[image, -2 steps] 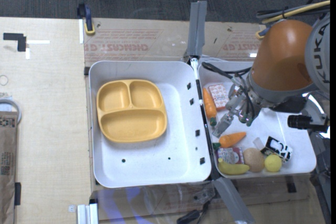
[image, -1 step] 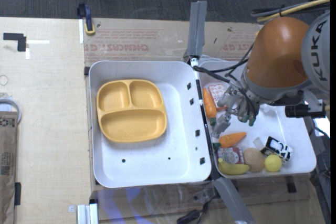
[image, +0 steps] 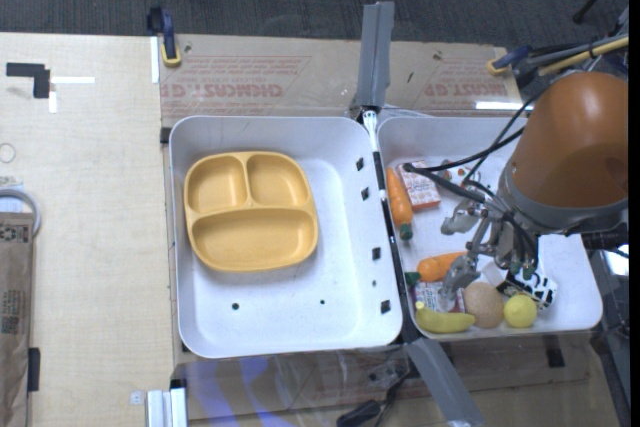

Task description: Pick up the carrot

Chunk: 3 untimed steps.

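While the fingers (image: pixel 462 267) hang over the right bin (image: pixel 575 315), their spread cannot be told from above. They sit just beside the carrot (image: pixel 438 266), which lies near the bin's left wall; contact is unclear. A banana (image: pixel 444 321), potato (image: pixel 484 304) and lemon (image: pixel 519 311) crowd the front edge. The left bin (image: pixel 285 320) holds a yellow divided plate (image: pixel 251 211).

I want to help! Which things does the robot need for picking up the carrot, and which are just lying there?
Needed:
- carrot
- tool

Just lying about:
- banana
- lemon
- yellow plate
- small orange piece
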### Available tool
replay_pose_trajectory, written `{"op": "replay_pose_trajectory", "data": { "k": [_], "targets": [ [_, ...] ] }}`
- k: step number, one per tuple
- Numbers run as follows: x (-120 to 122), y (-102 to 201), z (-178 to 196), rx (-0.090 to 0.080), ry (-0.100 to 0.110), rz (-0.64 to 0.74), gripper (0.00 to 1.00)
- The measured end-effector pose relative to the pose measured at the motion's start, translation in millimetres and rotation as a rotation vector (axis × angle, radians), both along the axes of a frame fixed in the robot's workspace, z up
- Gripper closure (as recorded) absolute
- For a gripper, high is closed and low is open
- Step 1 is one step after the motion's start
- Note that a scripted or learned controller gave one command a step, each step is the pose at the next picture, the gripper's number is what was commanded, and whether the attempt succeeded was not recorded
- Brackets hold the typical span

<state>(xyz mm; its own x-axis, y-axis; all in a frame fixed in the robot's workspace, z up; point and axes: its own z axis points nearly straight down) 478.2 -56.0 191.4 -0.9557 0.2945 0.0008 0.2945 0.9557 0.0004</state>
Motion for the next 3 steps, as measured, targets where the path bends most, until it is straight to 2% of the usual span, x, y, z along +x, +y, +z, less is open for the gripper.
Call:
{"op": "replay_pose_trajectory", "data": {
  "k": [1, 2, 3],
  "targets": [
    [28, -45, -56, 0.000, 0.000, -0.165, 0.00],
    [29, -46, -47, 0.001, -0.003, -0.168, 1.00],
    [2, -15, 128, -0.002, -0.004, -0.371, 1.00]
  ]
}}
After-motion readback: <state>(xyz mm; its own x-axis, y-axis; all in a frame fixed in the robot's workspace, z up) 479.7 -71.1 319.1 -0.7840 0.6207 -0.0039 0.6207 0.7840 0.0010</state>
